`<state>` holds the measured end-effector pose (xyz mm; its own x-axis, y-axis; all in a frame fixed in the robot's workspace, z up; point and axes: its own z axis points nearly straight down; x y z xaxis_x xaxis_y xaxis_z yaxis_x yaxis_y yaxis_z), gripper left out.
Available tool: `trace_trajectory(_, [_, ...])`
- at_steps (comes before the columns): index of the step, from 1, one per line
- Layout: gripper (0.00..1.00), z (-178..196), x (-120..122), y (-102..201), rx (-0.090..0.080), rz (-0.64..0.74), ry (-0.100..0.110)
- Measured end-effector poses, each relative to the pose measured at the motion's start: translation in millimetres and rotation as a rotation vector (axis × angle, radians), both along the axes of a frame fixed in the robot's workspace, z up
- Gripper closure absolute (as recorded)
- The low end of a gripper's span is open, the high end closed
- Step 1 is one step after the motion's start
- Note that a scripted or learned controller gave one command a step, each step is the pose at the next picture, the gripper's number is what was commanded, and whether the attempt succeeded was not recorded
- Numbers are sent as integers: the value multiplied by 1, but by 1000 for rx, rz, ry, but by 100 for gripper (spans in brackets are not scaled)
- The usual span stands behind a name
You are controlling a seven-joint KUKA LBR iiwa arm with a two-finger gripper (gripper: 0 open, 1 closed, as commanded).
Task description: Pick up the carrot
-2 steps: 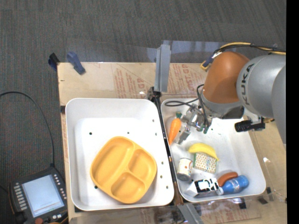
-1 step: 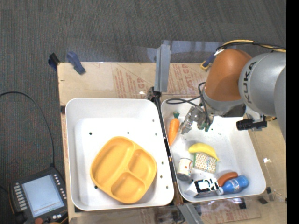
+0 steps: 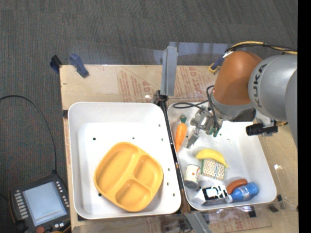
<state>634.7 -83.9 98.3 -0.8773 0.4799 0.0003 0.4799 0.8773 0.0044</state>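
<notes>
Carrot [image 3: 180, 134]: you'll find it in the right bin [image 3: 252, 154], lying along the left wall near the far left corner, green top pointing away; nothing is stacked on it.
Jaws [image 3: 193, 136]: just right of the carrot, angled down toward it; you cannot tell from here whether they are spread or pressed together, and nothing shows between them.
Arm [image 3: 252, 89]: reaches in over the bin's far edge, likely to line up a grasp.
Risk: the wall beside the carrot leaves you little room for a finger.
Left bin [image 3: 82, 120]: carries a yellow tray [image 3: 129, 176], well apart.
</notes>
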Motion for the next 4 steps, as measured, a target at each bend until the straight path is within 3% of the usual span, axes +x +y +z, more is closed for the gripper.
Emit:
trace_trajectory(1, [100, 9, 1, 0, 2, -4, -2])
trace_trajectory(2, [0, 9, 0, 0, 2, -5, -1])
trace_trajectory(3, [0, 15, -68, -73, -2, -284, 5])
trace_trajectory(4, [0, -11, -19, -9, -2, -347, 4])
